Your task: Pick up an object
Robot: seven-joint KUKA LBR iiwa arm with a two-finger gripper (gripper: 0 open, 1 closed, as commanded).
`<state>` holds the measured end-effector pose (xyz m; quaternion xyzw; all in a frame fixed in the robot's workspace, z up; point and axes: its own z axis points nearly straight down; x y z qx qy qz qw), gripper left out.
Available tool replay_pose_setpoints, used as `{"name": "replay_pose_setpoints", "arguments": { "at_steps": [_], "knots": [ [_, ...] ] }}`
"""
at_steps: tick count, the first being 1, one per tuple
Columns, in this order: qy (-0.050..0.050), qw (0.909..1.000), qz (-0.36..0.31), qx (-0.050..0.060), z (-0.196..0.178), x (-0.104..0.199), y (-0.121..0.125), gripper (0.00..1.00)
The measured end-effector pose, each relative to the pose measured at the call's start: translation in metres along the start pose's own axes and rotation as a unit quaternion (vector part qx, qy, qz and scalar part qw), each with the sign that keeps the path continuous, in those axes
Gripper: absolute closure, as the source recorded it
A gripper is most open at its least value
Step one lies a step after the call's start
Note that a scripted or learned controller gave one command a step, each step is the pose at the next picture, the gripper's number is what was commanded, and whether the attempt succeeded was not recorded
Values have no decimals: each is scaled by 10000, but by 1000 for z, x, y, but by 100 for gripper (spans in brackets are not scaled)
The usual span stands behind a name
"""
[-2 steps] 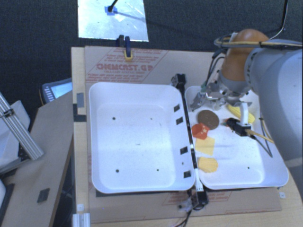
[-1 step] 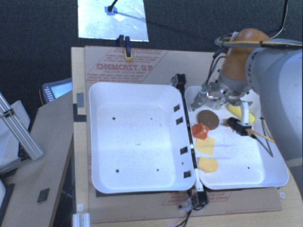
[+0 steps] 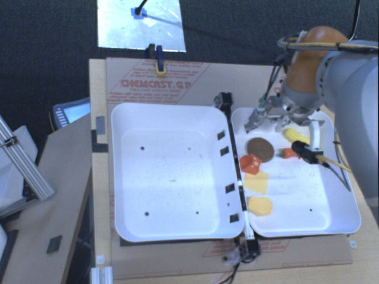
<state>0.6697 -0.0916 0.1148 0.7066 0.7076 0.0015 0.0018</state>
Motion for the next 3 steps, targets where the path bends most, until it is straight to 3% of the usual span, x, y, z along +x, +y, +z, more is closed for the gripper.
{"name": "replay_pose_setpoints", "arguments": {
  "at_steps": [1,2,3],
  "knots": [
    [-11,10000,3,-38,-98,-16,2,0],
    [7,10000,-18,46,37,11,-16,0],
    [-2,10000,-17,-5,-8,2,0,0]
  ]
}}
